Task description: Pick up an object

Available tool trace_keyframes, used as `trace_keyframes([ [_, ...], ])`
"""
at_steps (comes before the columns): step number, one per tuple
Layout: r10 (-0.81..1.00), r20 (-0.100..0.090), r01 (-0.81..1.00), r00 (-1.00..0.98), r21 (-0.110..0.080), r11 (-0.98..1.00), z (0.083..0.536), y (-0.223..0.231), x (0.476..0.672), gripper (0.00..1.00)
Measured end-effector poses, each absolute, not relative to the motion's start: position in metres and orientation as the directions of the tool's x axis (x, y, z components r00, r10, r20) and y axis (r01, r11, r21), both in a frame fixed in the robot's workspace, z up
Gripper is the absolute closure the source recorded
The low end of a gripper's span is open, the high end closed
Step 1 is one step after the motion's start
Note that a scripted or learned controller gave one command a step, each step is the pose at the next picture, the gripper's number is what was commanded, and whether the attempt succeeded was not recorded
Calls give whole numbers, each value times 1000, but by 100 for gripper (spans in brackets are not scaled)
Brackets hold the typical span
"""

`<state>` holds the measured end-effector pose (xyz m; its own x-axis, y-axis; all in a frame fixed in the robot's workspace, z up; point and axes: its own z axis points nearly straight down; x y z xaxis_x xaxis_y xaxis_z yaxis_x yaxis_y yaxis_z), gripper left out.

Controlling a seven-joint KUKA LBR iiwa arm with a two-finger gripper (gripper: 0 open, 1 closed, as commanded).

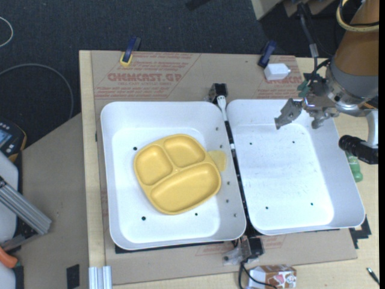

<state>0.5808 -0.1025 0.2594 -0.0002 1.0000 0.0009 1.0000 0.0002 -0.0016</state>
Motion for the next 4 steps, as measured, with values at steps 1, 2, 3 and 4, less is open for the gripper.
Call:
trace_keyframes([
  [1, 1000, 2, 1000, -5, 1, 5, 310, -59, 531, 0],
  [2, 1000, 2, 1000, -4, 22, 4, 472, -23, 480, 0],
  [3, 1000, -1, 1000, -2, 6, 2, 474, -24, 480, 100],
  [4, 1000, 1, 1000, -7, -8, 7, 412, 43, 479, 100],
])
